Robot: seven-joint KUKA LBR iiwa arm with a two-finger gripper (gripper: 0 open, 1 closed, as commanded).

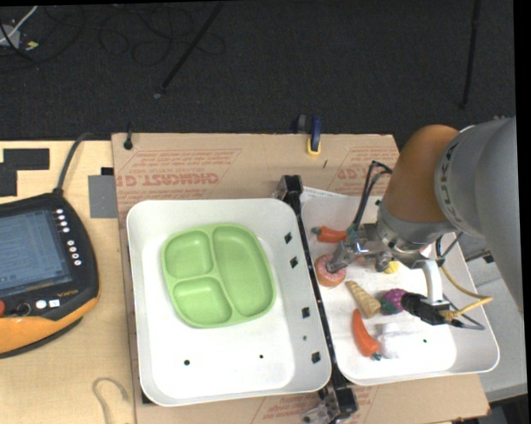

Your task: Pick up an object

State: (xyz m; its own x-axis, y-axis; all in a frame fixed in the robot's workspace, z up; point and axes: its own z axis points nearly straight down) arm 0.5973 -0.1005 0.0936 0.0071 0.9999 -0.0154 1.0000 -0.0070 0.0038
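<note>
My gripper [344,260] hangs low over the left part of the right bin [476,354], right beside a pink round piece [328,273] and perhaps touching it. An orange-red piece [331,234] lies just behind the gripper. A tan cone [362,297], a purple piece [393,300] and a red pepper-like piece [365,334] lie in front of it. A small yellow piece [389,266] peeks out under the wrist. Nothing is visibly held.
The left bin [158,358] holds a green divided plate [219,274]. A black divider [308,283] runs between the bins. A teach pendant [33,271] rests on the bench at far left. The arm covers the right bin's back right.
</note>
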